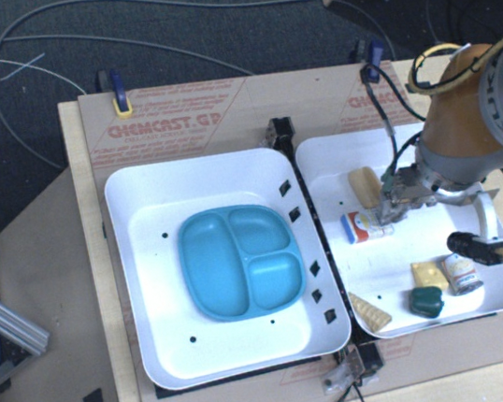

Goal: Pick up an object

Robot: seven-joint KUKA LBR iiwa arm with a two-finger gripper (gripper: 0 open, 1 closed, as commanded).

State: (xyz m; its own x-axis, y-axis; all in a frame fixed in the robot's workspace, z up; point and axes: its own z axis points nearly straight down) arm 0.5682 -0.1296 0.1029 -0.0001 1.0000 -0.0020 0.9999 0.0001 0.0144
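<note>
My gripper [387, 210] reaches down into the right bin [393, 140], hanging from the grey arm with the orange band [464, 109]. It is right over the right end of a small white tube with red and blue print [360, 226]. A tan cylinder [363, 185] lies just up and left of the gripper. Along the bin's front lie a yellow block [427, 273], a dark green object [426, 301], a small tin with a label [463, 274] and a pale wedge [371, 313]. I cannot make out whether anything is held.
The left bin [140, 213] holds a blue divided plate [241, 260]. A black divider with clips [305, 225] runs between the bins. Cables trail over the dark floor behind the bench, and blue clamps [121, 91] hold the board's back edge.
</note>
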